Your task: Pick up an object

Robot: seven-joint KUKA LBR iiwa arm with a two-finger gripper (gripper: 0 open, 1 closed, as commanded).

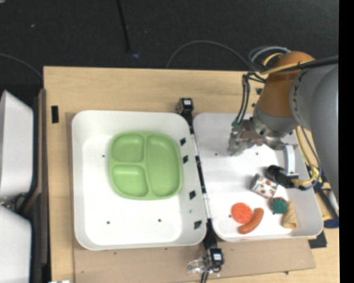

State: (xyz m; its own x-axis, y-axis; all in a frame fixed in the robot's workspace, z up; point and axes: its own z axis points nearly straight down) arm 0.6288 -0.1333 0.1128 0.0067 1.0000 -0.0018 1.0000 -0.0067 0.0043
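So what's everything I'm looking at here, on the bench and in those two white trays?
bench: 1, pale wood, under both bins
left bin: 1, white, left side of the bench
right bin: 1, white, right side of the bench
divided plate: 1, green, middle of the left bin
round piece: 1, orange-red, right bin, near its lower edge
sausage-shaped piece: 1, orange, right beside the round piece
small carton: 1, white with red marks, right bin, above the round piece
green piece: 1, dark green, right bin, lower right
cone: 1, tan, just below the green piece
arm: 1, grey with orange band, reaching in from the right
gripper: 1, dark, over the right bin's upper part
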